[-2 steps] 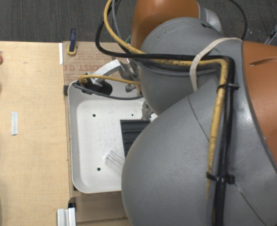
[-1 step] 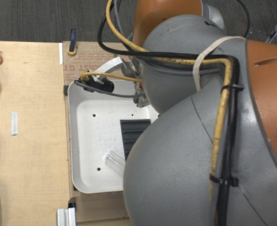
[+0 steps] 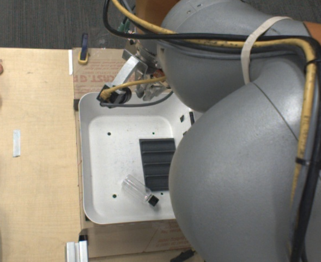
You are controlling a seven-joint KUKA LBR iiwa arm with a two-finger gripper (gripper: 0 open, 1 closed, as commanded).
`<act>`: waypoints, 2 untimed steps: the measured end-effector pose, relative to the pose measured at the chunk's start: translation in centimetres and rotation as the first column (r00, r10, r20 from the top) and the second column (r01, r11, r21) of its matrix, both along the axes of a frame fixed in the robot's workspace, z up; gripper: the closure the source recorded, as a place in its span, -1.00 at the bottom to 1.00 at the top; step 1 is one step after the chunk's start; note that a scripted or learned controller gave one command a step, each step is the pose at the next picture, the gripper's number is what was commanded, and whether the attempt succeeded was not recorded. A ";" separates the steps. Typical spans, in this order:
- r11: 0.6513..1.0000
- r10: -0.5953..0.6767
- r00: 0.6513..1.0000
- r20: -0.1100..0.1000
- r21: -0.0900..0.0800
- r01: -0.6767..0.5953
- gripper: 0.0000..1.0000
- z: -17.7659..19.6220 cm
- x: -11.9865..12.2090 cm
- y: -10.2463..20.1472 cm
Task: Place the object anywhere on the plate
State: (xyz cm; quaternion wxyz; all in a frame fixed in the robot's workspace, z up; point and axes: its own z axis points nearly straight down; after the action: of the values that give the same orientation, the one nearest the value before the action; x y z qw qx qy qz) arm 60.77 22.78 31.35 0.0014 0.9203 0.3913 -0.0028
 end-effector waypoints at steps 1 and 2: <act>1.000 -0.001 1.000 0.000 0.000 0.001 -1.00 0.0 0.0 0.0; 1.000 0.000 1.000 -0.005 -0.005 0.000 1.00 0.7 0.0 -0.2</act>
State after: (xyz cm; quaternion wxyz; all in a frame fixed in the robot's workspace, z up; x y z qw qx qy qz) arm 60.81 22.61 32.02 0.0026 0.9202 0.3914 -0.0059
